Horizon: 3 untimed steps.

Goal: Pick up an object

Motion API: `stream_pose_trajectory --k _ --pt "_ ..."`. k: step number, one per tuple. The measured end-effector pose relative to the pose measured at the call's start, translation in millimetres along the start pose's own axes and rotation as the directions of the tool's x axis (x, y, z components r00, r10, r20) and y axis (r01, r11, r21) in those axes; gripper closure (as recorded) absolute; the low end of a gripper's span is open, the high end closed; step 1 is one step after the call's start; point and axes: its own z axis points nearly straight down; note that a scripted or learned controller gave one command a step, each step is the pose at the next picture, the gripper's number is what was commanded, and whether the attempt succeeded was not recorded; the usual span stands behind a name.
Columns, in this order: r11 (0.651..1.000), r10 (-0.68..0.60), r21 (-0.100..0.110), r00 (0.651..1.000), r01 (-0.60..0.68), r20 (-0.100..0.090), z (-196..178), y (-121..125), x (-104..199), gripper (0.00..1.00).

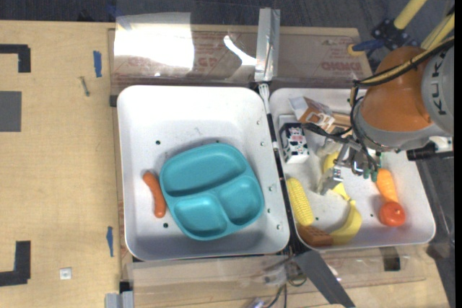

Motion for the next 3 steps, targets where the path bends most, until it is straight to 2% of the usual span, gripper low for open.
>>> stream_pose_trajectory --k 1,2,3 --pt "1.0 -0.001 -0.001 1.0 0.001 0.015 -13.2 1.3 -4.3 1.0" --pt "1.0 -0.002 0.0 1.0 0.002 0.013 -12.4 1.5 -3.8 0.0" --pt "1.0 0.029 0.001 1.0 -0.029 0.005 -0.3 7.9 14.7 0.0"
